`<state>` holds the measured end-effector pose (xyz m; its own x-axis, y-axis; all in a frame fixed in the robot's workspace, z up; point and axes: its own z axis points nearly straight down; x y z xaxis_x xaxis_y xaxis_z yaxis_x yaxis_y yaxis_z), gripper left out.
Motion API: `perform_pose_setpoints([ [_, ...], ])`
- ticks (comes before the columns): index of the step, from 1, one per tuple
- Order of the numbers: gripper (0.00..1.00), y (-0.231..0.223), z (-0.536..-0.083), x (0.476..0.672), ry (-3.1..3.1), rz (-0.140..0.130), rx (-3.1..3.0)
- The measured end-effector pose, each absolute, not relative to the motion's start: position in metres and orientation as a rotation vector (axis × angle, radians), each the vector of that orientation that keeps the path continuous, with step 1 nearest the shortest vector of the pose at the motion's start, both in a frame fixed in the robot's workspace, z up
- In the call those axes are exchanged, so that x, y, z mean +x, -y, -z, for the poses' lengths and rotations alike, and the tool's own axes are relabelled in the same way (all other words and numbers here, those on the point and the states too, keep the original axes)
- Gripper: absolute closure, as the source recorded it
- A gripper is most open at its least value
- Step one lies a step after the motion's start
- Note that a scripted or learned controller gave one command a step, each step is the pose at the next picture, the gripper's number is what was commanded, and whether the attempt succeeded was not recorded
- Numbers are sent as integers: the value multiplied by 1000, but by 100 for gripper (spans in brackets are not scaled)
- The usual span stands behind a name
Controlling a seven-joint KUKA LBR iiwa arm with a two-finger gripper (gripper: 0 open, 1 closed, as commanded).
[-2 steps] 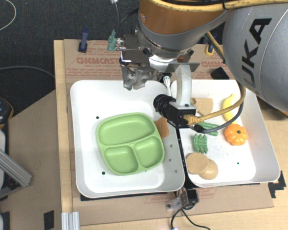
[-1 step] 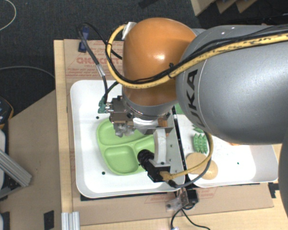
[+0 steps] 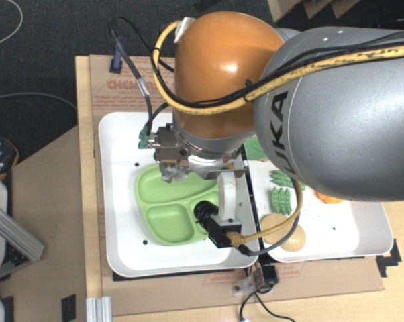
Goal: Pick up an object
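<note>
Green divided plate (image 3: 167,215) lies flat in the left-hand bin (image 3: 115,180), gripper (image 3: 170,168) over the plate's far edge, open/closed can't tell; looks light, stiff, slick plastic, so I'd pinch the rim or divider wall.

Left bin (image 3: 115,200) white, holds plain light-green compartment tray (image 3: 163,210). Right bin (image 3: 363,237) white: ribbed green piece (image 3: 281,198) near left edge, tan piece (image 3: 286,230) at front edge, orange piece (image 3: 326,198) mid-bin. Arm (image 3: 336,113) grey, band (image 3: 219,66) orange.
</note>
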<state>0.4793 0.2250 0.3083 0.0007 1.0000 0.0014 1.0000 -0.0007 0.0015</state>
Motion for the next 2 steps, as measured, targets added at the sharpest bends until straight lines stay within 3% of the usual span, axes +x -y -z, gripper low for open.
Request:
perform_pose_setpoints([
  [1, 100, -223, -457, 588, -2210, -31, 2215],
  [2, 100, -208, -331, 509, -2226, 25, 2229],
])
